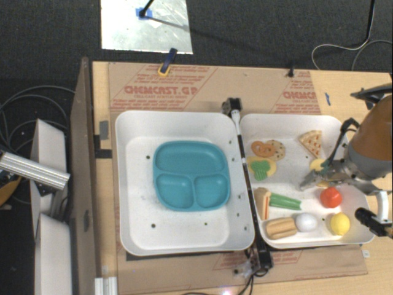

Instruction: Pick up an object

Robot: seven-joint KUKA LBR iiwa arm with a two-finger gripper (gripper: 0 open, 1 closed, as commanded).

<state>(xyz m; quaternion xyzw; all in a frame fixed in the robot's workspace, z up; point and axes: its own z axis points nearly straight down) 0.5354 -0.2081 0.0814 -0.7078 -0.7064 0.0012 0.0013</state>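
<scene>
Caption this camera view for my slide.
Claw low in the right bin among toy foods; blue tray in left bin.

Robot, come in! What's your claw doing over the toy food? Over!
End effector low in right bin, grip state unclear. Nothing seen held. Tomato, yellow piece, pizza slice crowd close.

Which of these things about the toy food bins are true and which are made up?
1. The blue plate lies in the left bin. True.
2. The toy foods are in the left bin. False: they lie in the right bin.
3. The red tomato sits beside the gripper. True.
4. The pizza slice lies on the blue plate. False: it is in the right bin's far corner.
5. The white egg touches the hot dog. True.
</scene>
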